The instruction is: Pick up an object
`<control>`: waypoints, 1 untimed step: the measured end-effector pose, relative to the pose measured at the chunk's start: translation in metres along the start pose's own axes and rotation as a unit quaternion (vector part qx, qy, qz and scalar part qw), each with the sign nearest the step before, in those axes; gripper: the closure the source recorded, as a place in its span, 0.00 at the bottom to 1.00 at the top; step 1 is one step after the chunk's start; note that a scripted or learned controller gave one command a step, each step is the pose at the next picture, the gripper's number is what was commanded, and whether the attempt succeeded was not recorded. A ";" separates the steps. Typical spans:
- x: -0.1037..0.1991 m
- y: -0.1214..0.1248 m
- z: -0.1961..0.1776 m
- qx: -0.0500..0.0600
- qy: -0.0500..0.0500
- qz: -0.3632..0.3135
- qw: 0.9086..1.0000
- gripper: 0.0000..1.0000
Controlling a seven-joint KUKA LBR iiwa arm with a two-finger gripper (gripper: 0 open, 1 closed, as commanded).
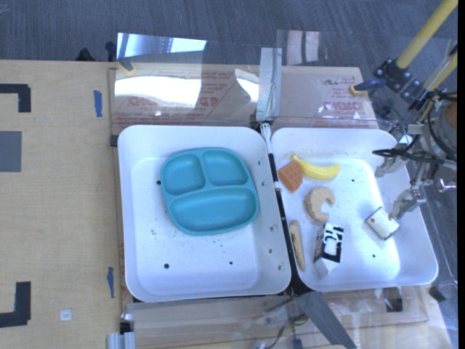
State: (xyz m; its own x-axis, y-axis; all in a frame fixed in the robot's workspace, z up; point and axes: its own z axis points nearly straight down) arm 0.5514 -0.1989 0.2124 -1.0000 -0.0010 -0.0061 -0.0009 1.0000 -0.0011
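Observation:
The right bin (418,264) holds a yellow banana (317,169), an orange waffle piece (290,175), a tan bitten pastry (319,203), a thin breadstick (296,243), a black-and-white packet (329,247) and a small white block (381,222). My gripper (391,187) hangs over the bin's right side, just above the white block. Its two thin fingers stand apart, open, with nothing between them. The arm's body is mostly cut off at the right edge.
The left bin (138,195) carries a blue divided plate (209,190). A metal divider (267,93) and clear panels stand behind the bins. A wooden bench top (51,195) lies to the left. A yellow pole (432,24) slants at top right.

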 end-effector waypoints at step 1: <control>-0.026 0.055 0.121 0.000 -0.004 0.013 1.000 0.00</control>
State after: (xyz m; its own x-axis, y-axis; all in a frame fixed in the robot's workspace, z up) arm 0.5782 -0.1435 0.0911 -0.9996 0.0249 -0.0148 0.0249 0.9997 -0.0016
